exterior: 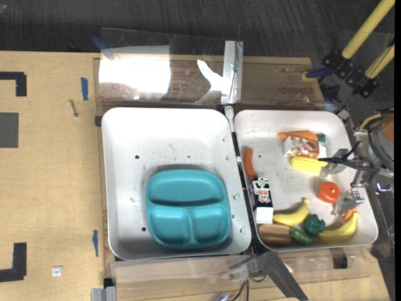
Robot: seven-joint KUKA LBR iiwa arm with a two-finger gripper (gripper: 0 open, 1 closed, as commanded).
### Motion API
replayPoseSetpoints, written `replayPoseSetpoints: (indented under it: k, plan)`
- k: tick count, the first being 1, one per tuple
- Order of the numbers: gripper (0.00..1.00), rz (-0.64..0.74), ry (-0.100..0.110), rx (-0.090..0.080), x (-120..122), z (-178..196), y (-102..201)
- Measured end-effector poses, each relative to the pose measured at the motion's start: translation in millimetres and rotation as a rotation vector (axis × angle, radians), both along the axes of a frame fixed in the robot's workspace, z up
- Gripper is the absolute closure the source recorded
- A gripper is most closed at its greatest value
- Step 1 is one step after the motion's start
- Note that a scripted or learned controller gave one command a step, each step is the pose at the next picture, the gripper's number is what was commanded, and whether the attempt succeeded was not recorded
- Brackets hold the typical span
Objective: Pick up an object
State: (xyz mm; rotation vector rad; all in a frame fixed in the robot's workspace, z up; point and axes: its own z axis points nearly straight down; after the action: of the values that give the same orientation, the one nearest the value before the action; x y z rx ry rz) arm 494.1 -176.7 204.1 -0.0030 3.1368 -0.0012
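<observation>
The right bin [276, 121] holds several toy foods. A carrot [297, 135] and an orange-and-white packet [302, 147] lie at its back, with a yellow block [306, 164] just in front of them. A red sausage [249, 162] and a small black-and-white carton [261, 192] lie along the left wall. Two bananas [293, 215] [343, 228], a green broccoli [313, 225] and a brown bread roll [273, 232] crowd the front. My gripper [351, 193] hangs at the bin's right side, just right of an orange-red ball [328, 192]. Nothing is visibly held.
The left bin [125, 137] holds a teal divided plate [187, 207] at its front. A clear plastic sheet [163, 74] and an upright metal divider [232, 71] stand behind the bins. Yellow poles [369, 24] cross the upper right corner. Wooden bench surface lies to the left.
</observation>
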Motion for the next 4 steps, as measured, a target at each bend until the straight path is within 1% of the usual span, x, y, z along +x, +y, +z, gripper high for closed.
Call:
replayPoseSetpoints:
  k: [1, 2, 3, 4]
  plan:
    - [0.0, 0.064, -0.008, -0.004, 16.5, -115.3, -37.4]
    - [0.0, 0.049, -0.004, 0.001, -6.0, -116.2, 20.3]
    - [0.0, -0.027, -0.004, -0.001, 29.0, -116.0, 36.7]
    - [0.0, -0.081, -0.007, 0.0, 121.2, -91.0, 65.6]
